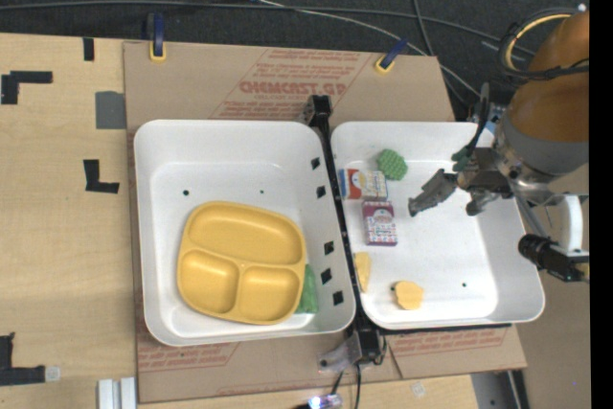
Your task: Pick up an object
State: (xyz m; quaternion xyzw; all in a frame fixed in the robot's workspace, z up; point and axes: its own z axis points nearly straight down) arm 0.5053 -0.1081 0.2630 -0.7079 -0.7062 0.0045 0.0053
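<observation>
- The grey arm with the orange band is reaching in from the right over the right-hand shallow white bin (479,302), with its two-finger gripper (448,193) hanging above the bin's bare middle.
- The nearest candidates are lying by the bin's left wall: a small flat pink-and-white printed carton (380,223), a smaller white packet with red and blue print (365,183) just above it and seemingly touching it, and a crumpled green lump (392,164) near the packet's upper right.
- Two yellow pieces are sitting lower down: a rounded yellow chunk (409,295) near the front wall and a pale yellow sliver (362,269) against the left wall.
- The pink-and-white carton is looking like light, stiff card, probably smooth; I would take it across its short width, since it is lying flat.
- The green lump is appearing soft and light, likely forgiving to a pinch from any side.
- The dark fingers (425,196) are standing apart, moderately wide, with nothing between them and nothing touching them; the left tip is pointing toward the carton but stopping short of it.
- In the left-hand shallow white bin (158,148) a yellow plastic three-compartment tray (241,261) is lying, with a thin green object (307,291) wedged beside its right edge.
</observation>
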